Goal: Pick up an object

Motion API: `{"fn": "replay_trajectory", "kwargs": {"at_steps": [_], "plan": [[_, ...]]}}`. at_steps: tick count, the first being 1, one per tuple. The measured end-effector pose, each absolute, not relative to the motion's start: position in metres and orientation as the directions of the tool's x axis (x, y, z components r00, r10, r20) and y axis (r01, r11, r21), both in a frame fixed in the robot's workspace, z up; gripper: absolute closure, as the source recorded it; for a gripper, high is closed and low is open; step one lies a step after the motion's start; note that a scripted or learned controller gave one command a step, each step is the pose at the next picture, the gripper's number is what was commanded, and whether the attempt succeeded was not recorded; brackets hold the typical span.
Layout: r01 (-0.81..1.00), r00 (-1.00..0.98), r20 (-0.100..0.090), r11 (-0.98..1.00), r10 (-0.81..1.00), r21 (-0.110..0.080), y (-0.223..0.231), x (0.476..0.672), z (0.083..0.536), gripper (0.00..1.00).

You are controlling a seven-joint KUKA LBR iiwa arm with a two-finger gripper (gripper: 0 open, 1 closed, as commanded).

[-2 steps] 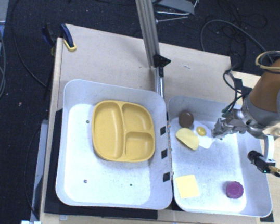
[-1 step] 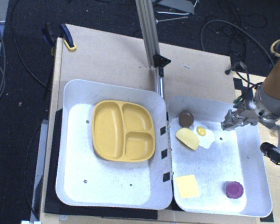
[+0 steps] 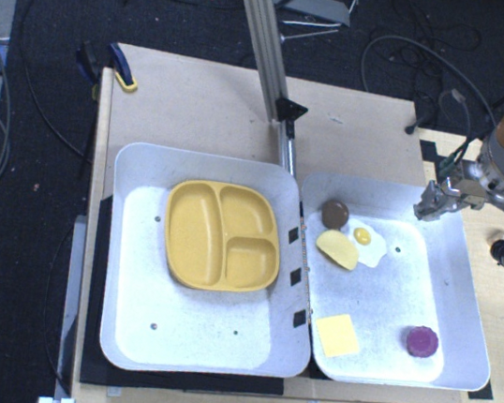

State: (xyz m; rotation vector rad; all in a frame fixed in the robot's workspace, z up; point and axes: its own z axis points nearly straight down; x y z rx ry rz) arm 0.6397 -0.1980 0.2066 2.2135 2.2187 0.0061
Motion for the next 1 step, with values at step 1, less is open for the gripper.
{"fn": "replay_trajectory", "kwargs": {"at_steps": [1], "plan": [[1.000,-0.008,0.001,0.008,1.000,0.002,-0.1405,0.6387,0.2170,1.00]]}}
